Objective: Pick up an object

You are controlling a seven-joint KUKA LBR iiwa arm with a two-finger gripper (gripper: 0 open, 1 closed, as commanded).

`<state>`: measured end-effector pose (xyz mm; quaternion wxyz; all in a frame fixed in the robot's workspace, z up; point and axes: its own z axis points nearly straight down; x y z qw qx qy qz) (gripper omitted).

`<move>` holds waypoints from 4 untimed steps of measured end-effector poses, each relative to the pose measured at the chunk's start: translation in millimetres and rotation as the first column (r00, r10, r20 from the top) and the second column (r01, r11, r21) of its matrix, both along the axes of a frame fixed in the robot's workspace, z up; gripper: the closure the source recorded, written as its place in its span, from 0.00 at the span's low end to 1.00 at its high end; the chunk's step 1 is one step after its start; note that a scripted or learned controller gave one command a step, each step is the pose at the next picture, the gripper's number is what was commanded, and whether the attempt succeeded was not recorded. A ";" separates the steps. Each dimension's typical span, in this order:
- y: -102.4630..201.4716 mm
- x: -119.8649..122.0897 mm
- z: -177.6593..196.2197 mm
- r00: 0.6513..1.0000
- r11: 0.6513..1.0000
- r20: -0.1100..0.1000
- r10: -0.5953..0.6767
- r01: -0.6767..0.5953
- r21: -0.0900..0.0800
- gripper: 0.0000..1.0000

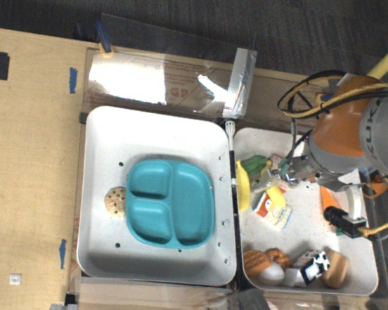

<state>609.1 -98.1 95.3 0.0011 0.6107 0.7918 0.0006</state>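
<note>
Arm (367, 131) reaches down from the right into the right bin (369, 280), tool (285, 171) near a green item (255, 167), finger state unclear.

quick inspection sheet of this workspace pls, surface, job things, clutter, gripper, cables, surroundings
surface: wooden bench bearing two shallow white bins, left bin and right bin, side by side.
job's things: in the right bin, a yellow banana-shaped toy, a green toy, an orange-and-yellow carton, brown bread-like pieces, a black-and-white toy.
clutter: in the left bin, a teal three-compartment plate with a speckled cookie at its left edge.
gripper: gripper low over the right bin's upper left part, near the green toy; nothing seen held.
cables: yellow and black cables looping beside the orange band.
surroundings: blue tape marks on the bench; dark floor beyond.
</note>
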 end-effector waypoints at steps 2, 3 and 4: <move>85.5 21.7 92.9 0.988 0.988 0.005 -0.152 0.152 0.004 1.00; 84.0 21.8 101.6 0.988 0.988 0.005 -0.152 0.152 0.002 1.00; 87.2 58.3 130.5 1.000 1.000 0.003 -0.016 0.016 -0.001 1.00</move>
